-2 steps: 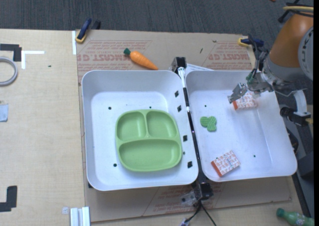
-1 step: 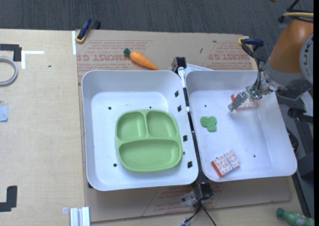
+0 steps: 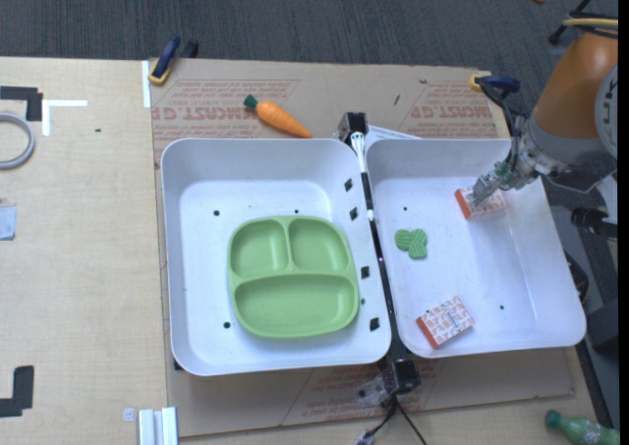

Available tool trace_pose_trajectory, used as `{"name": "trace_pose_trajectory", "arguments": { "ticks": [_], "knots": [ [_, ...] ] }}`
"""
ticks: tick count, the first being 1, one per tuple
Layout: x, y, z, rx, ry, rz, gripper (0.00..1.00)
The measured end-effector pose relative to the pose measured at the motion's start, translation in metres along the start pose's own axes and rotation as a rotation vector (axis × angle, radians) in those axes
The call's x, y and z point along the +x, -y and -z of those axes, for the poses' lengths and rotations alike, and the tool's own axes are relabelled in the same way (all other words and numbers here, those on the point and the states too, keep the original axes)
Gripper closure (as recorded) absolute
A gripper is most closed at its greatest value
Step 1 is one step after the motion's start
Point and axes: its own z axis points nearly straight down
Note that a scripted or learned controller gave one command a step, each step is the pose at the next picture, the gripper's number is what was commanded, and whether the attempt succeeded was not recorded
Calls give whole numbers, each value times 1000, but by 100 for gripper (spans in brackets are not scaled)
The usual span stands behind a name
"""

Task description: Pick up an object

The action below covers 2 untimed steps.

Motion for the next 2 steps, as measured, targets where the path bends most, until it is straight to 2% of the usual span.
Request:
{"name": "trace_pose_trajectory", "arguments": {
  "ticks": [1,2],
  "knots": [
    [121,-12,85,13,-10,-459,100],
    [121,-12,85,13,-10,-460,0]
  ]
}}
